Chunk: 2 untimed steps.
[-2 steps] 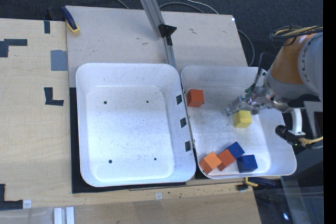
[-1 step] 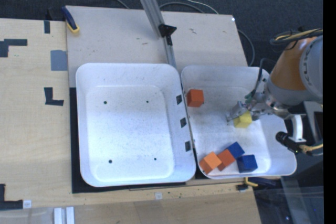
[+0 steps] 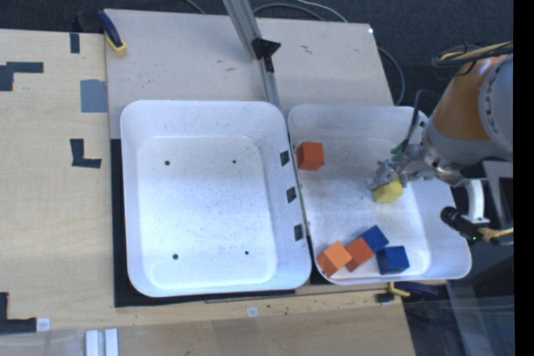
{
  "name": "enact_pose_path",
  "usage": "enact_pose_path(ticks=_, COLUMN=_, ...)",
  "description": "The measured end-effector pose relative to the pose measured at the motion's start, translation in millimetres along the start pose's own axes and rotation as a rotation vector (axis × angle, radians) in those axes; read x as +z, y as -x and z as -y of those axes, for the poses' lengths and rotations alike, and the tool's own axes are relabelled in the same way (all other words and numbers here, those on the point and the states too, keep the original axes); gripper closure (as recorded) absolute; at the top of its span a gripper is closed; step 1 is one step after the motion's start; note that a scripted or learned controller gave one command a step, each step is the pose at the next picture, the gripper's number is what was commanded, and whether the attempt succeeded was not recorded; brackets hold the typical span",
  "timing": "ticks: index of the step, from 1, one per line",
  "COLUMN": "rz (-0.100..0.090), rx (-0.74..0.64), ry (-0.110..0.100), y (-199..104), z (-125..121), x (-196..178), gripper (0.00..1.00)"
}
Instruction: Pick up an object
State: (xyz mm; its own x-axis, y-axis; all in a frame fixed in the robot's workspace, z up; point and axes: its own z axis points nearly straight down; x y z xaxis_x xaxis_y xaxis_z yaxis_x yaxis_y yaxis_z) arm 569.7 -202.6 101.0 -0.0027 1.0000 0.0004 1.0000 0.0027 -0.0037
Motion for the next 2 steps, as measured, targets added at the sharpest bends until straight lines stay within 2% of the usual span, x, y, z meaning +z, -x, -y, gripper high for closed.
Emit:
enact_pose_path(ticks=1, rz=-0.003, rx=-0.006, ry=0.004, y=-63.8, z=-32.9, x=-10.6, gripper=1.0)
enact_pose_path(ticks=2, rz=-0.002, rx=-0.008, ry=0.011, y=-142.0, z=-53.0, x=-95.9, gripper=1.0)
